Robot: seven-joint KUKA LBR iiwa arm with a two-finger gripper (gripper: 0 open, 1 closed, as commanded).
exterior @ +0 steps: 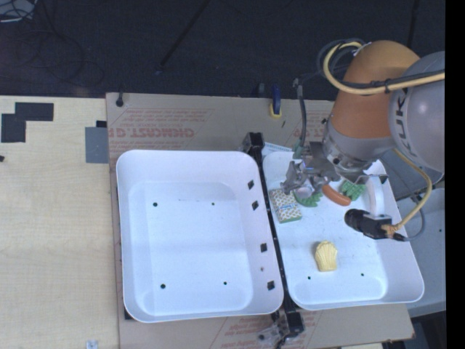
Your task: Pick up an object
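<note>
My gripper [299, 182] hangs low over the upper left part of the right bin [363, 282]. Just below its tips lies a pale checked packet [285, 204], green and white, flat on the bin floor. A green leafy piece [311, 198] sits right beside the fingers, and an orange carrot-like piece [336, 194] with a green toy [354, 189] lies to their right, partly under the wrist. A yellow shell-shaped object [326, 256] rests alone lower in the same bin. Nothing is visibly held.
The left bin [145, 195] stands beside the right one, divided from it by a black clipped seam [263, 217]. The arm's big orange and grey body [378, 100] covers the right bin's upper right corner.
</note>
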